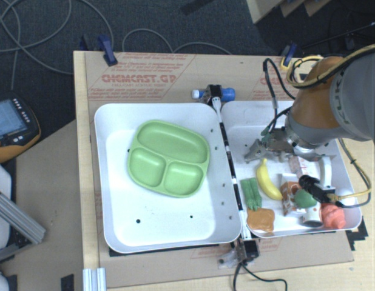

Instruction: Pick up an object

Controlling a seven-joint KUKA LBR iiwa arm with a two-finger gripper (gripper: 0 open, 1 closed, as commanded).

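Observation:
The right bin [248, 117] holds a pile of small toy foods. A yellow banana [269, 183] lies near the bin's left side, with a green pod-like piece [252, 194] beside it and a tan bun [261, 220] at the front corner. A red-orange round piece [333, 216] and a dark green piece [306, 199] sit further right. My gripper [256, 151] hangs low over the bin just above the banana's upper end, with the grey arm and its orange band [315, 102] behind it. Nothing shows in its grasp.
The left bin [114, 211] bears a light green divided plate [168, 158]. A white piece [325, 171] and a brown-and-white item [290, 193] crowd the right bin's front right. A blue clamp [213, 93] sits at the back where the bins meet.

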